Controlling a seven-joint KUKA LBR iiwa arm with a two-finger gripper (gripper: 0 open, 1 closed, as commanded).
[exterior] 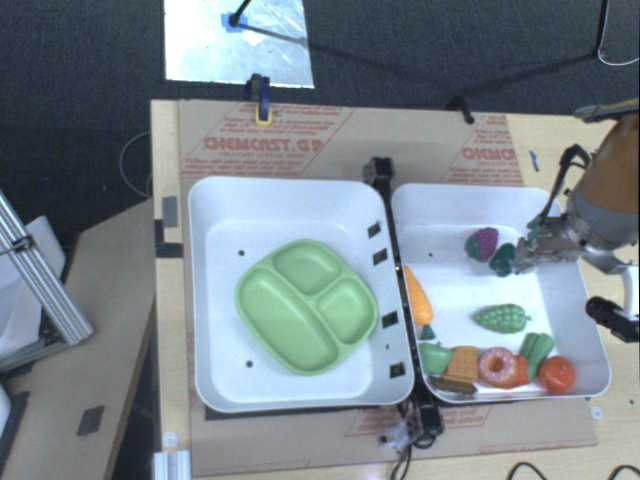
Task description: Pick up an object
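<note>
- Dark-green toy [502, 259] lies beside the purple grapes [483, 242] near the right bin's [590, 318] far edge; long axis unclear.
- Gripper [520, 252] touches it; jaws' opening cannot be told.

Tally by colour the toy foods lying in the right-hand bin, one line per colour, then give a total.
Purple: 1, plastic grape bunch
Dark teal: 1, small piece
Orange: 1, carrot
Green: 3, bumpy oval, pepper, small chunk
Tan: 1, waffle square
Pink: 1, doughnut
Red: 1, tomato
Total: 9
</note>
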